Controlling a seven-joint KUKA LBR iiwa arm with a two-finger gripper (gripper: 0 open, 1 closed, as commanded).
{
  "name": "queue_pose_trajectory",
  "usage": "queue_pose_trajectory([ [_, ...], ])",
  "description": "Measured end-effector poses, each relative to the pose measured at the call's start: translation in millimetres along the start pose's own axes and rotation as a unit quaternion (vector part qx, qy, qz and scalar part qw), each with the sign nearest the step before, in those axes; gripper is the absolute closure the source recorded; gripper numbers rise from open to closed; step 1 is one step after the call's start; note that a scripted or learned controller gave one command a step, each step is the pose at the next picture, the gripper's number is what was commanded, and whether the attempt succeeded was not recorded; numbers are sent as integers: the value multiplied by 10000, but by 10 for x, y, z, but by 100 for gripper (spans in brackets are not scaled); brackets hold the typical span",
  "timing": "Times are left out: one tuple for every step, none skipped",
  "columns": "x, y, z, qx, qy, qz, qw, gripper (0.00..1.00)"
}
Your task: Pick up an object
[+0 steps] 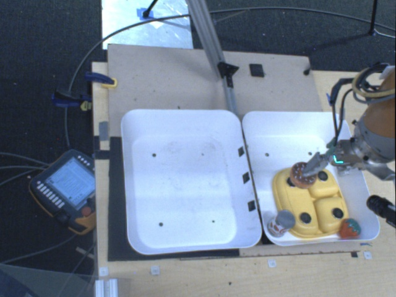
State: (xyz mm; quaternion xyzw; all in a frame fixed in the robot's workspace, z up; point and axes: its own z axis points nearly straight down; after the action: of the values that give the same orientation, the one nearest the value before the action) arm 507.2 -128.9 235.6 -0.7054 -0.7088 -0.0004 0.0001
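The right bin (272,135) holds a big yellow plastic toy (309,203) with dark holes. A small brown and pink ring-shaped piece (302,175) lies on the toy's upper left part. A grey and white round piece (283,220) sits at the toy's lower left, and a red strawberry-like piece (350,228) at its lower right. My gripper (314,166) reaches in from the right, its tip at the ring-shaped piece and touching or just above it. Nothing shows as lifted.
The left bin (133,184) stands beside the right one, with black clips (245,177) along the shared rim. A slanted grey pole (210,36) crosses the bench's back. A teach pendant (65,187) lies on the floor at the left, with cables around it.
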Motion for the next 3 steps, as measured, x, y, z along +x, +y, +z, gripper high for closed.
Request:
queue_pose_trajectory([
  [0, 2, -4, -5, -1, 0, 10000, 0],
  [-33, -89, 562, 19, 1, 18, 10000, 0],
  [-94, -96, 1002, 14, 0, 20, 10000, 0],
])
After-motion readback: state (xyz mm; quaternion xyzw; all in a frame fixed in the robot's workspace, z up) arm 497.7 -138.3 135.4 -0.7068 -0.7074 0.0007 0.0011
